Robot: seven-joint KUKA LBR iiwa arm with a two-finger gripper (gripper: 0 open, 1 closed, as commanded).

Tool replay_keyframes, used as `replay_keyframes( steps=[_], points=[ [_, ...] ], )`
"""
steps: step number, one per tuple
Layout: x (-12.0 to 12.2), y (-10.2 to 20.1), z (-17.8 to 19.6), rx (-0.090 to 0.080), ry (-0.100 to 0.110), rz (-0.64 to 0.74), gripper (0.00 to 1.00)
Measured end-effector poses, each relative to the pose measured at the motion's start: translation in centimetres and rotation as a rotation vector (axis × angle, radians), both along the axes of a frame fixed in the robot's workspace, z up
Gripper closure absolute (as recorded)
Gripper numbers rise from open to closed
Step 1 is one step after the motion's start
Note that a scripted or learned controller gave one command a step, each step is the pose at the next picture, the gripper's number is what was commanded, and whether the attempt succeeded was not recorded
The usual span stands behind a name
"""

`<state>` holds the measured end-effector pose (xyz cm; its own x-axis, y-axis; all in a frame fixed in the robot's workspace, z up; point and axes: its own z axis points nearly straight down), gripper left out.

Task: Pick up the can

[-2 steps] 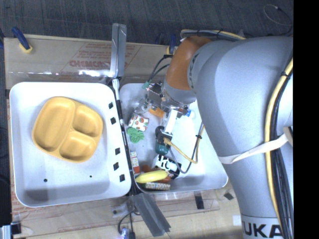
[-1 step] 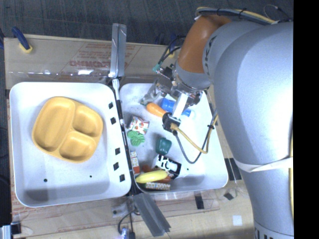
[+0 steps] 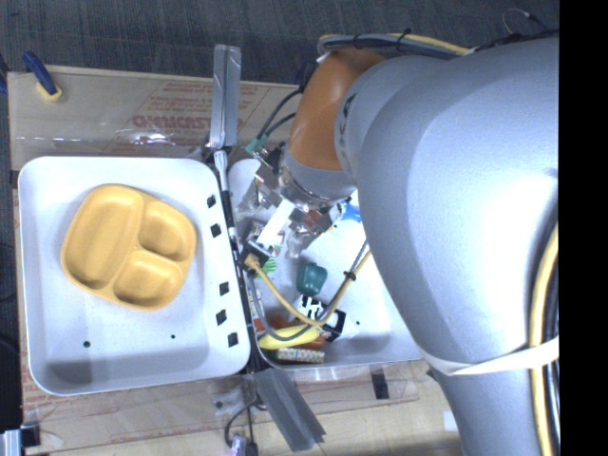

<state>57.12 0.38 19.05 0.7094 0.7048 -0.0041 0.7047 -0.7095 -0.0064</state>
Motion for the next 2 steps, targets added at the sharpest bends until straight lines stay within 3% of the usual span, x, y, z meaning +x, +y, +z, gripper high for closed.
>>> replay_keyframes(
  steps=[1, 2],
  points=[
    [-4.8, 1.8, 0.0, -0.001, 0.0, -0.107, 0.0],
    [-2.3, 2.3, 2.0, 0.0, -0.004, 0.235, 0.0]
  ],
)
